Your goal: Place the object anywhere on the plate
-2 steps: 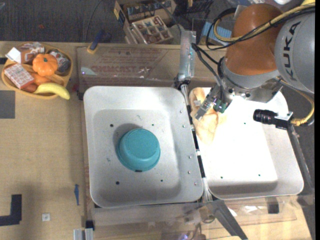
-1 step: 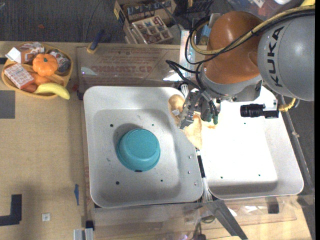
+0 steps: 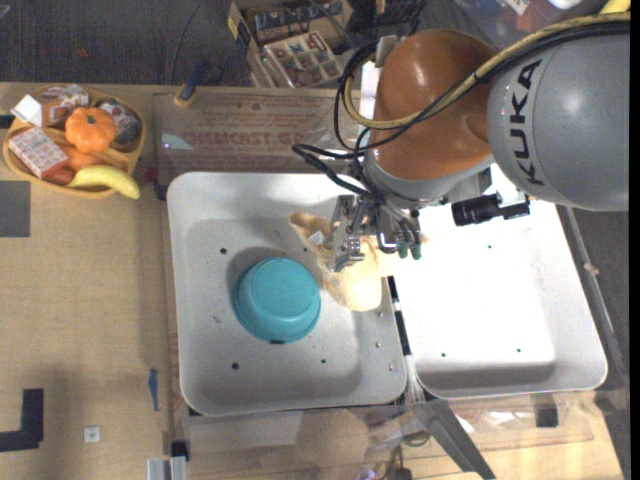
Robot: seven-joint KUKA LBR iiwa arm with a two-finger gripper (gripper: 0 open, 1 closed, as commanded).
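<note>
A teal round plate point(image 3: 278, 298) lies in the left bin point(image 3: 200, 268), a little left of its middle. Just right of the plate lies a pale tan, bread-like object point(image 3: 357, 286), close to the bin's right wall, with a thin tan part reaching up-left. My gripper point(image 3: 350, 245) hangs directly over this object's upper part, under the orange wrist band. The gripper body hides where it meets the object. The object lies beside the plate, apart from its rim.
The right bin point(image 3: 500, 318) lies under the arm's wrist. A basket point(image 3: 70, 153) with an orange pumpkin, a banana and small boxes sits on the bench at the far left. Cardboard boxes and cables stand behind the bins.
</note>
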